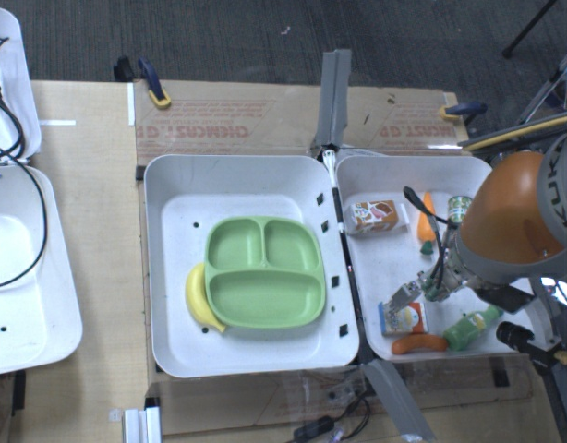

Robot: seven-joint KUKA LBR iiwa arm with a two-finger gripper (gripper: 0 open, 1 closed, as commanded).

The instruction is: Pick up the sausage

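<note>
Nearest us, the sausage [418, 343] lies along the right bin's [367, 247] front wall, beside a green bottle [470, 329]. Just above it we see the gripper [408, 293] hovering over a small carton [402, 318], arm slanting down from the right; whether it's spread we cannot tell.

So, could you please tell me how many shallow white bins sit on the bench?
2. The left shallow white bin holds a green divided plate and a yellow banana; the right shallow white bin holds the orange sausage and other items.
</note>
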